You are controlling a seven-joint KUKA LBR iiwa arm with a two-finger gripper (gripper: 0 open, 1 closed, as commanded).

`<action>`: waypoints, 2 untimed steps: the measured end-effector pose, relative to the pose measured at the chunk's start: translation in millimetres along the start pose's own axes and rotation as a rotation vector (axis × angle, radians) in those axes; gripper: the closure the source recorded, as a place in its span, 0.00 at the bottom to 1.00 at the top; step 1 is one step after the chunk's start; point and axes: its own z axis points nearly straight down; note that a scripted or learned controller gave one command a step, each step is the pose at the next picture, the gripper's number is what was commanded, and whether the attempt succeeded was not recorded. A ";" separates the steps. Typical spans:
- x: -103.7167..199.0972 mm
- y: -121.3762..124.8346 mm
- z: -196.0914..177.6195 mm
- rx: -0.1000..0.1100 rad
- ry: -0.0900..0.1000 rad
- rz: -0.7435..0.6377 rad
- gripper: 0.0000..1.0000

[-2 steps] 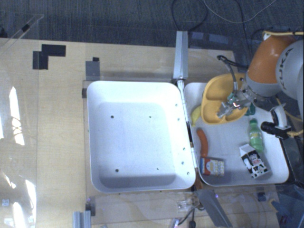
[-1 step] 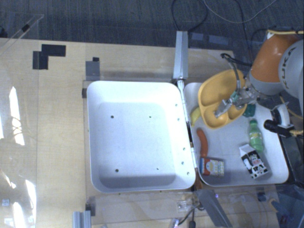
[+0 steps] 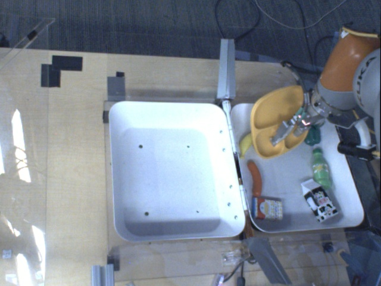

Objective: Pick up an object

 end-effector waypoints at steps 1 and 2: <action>15.1 4.0 -4.5 0.020 0.030 -0.021 1.00; 2.8 2.3 -10.0 -0.001 -0.001 -0.010 0.00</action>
